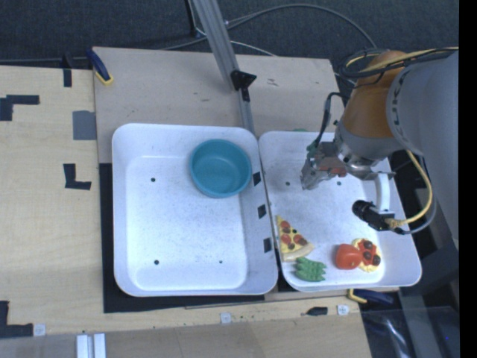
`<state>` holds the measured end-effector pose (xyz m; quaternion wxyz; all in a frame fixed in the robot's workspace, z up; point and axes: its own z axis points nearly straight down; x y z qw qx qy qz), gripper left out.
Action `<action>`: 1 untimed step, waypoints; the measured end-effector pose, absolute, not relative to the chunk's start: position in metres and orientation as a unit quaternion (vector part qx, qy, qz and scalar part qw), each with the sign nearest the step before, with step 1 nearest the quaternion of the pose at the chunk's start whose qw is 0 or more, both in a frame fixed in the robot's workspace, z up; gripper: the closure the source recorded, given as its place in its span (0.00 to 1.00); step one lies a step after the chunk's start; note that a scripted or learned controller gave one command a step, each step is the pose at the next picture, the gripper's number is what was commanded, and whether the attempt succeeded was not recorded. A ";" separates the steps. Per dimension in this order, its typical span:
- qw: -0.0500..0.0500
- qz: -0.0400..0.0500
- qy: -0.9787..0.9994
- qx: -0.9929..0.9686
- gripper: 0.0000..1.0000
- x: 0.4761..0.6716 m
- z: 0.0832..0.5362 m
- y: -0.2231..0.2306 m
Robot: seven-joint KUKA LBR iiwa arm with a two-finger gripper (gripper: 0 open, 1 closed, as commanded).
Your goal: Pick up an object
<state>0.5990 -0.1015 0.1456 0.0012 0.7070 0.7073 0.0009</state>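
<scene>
We are looking across the desk (45, 200) from the far left of the gripper (314, 173), where the left bin (141, 267) is holding a blue bowl (220, 168), well apart from the gripper and across the divide between the bins. We are treating that bowl as a poor choice: it is wide, round, and in the other bin.

Moving right, the right bin (402, 274) is lying under the gripper. Below the gripper and slightly to its left, a pizza slice toy (291, 239) is sitting near the inner wall, with a green piece (311, 270) just beneath it. Below and to the gripper's right, a red tomato-like toy (347, 256) is touching a yellow-and-red piece (367, 253).

The gripper is hovering over the bare upper part of this bin, with nothing between its fingers; whether they are spread or pressed together, we cannot tell.

To do this step well, we are judging the red toy the best target: it is bulky. We are advising travelling toward the bin's lower edge, centring over the toy, and descending straight, keeping clear of its neighbour.
</scene>
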 end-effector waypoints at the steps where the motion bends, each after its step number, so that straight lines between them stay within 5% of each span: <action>1: 0.001 0.001 0.707 0.707 1.00 0.601 0.188 -0.103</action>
